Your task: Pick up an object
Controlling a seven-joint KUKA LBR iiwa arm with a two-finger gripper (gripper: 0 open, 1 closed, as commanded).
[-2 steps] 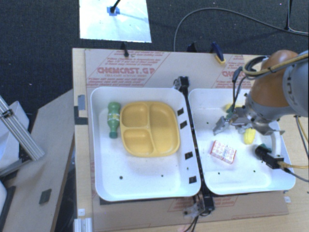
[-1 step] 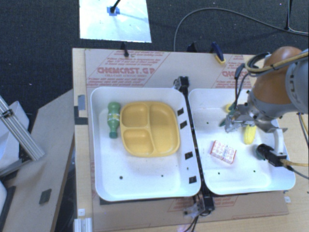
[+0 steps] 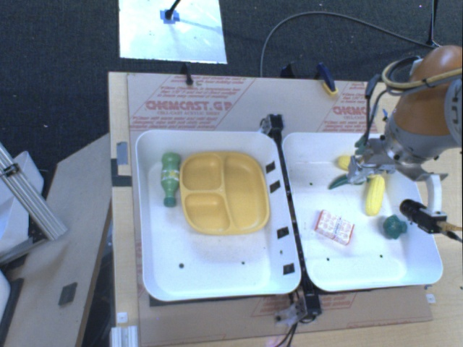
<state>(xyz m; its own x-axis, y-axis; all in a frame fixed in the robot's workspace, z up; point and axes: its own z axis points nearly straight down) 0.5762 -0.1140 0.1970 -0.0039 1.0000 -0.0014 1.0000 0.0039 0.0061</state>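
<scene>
A single camera sits fixed above the table (image 3: pixel 217 96) and looks down at a slant, so the far edge lies toward 12 o'clock and the near edge toward 6 o'clock. It stands far enough off to take in both white bins whole: the left bin (image 3: pixel 155 266) toward 9 o'clock of centre, the right bin (image 3: pixel 362 270) toward 3 o'clock. Dark floor shows beyond the table at 12 o'clock. The arm (image 3: pixel 427 96) enters from 3 o'clock, cut by the frame edge.
</scene>
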